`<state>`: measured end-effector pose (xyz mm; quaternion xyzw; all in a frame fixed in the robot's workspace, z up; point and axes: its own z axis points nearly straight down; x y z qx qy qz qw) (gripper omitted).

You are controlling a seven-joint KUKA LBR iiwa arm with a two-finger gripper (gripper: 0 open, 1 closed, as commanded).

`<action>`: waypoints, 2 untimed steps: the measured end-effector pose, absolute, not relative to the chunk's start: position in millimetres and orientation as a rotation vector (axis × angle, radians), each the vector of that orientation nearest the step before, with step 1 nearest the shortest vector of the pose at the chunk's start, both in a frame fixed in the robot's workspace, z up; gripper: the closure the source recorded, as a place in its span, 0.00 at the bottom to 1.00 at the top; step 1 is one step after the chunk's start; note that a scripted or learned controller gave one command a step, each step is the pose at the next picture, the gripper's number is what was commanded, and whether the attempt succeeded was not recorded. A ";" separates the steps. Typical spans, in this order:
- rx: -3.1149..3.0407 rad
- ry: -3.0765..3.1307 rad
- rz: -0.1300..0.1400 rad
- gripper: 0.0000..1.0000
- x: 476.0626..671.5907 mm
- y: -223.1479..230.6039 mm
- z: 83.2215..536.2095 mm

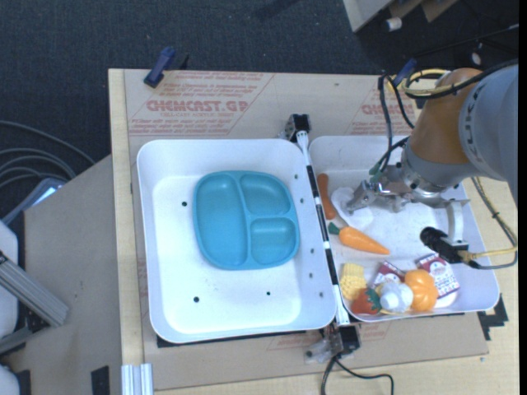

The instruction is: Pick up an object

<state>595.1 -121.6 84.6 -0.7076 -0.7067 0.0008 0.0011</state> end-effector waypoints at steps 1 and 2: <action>-2.221 -2.219 0.001 0.00 492.4 -101.7 84.3; -2.224 -2.221 -0.004 1.00 493.5 -101.2 94.8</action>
